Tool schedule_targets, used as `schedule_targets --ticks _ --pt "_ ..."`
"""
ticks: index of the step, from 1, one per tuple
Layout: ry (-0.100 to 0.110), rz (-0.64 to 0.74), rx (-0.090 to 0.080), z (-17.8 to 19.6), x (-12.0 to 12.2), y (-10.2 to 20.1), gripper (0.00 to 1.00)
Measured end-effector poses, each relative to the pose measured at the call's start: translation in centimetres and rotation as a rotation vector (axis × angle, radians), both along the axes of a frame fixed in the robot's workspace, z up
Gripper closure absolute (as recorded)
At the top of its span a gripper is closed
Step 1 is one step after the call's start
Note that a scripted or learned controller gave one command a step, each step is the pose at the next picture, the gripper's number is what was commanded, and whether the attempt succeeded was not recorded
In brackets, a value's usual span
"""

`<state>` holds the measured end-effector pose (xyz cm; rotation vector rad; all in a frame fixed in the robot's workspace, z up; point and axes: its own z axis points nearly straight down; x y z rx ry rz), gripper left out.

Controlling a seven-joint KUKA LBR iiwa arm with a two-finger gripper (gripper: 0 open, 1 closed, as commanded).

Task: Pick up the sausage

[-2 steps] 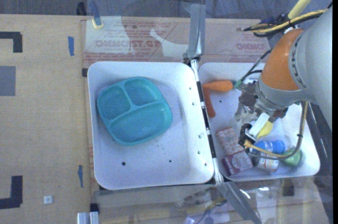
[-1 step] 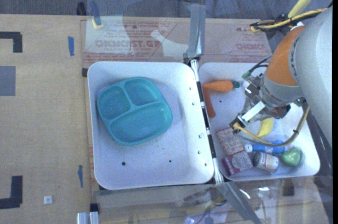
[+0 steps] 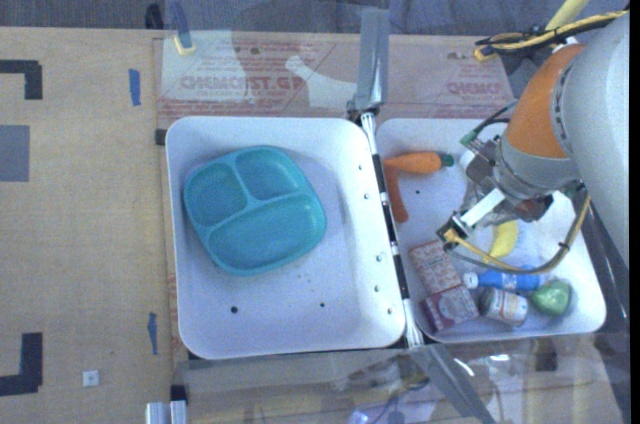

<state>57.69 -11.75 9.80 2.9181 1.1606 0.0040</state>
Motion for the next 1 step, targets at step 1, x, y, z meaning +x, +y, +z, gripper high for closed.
schedule_targets --ticks 1 --pt "-0.003 -0.156 -0.003 -0.95 1.42 2.39 1.0"
